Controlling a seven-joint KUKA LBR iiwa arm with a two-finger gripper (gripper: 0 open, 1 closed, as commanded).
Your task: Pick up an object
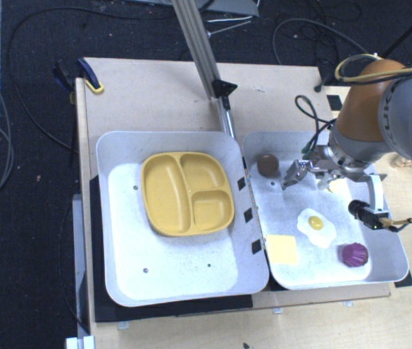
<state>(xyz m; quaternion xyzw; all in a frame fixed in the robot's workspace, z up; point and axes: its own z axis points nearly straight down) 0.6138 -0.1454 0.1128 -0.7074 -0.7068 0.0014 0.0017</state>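
Hovering beside round brown ball, metal fingers.

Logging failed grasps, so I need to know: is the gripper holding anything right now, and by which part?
Nothing is held. The gripper hangs over the right bin beside the brown ball, with no object between its fingers.
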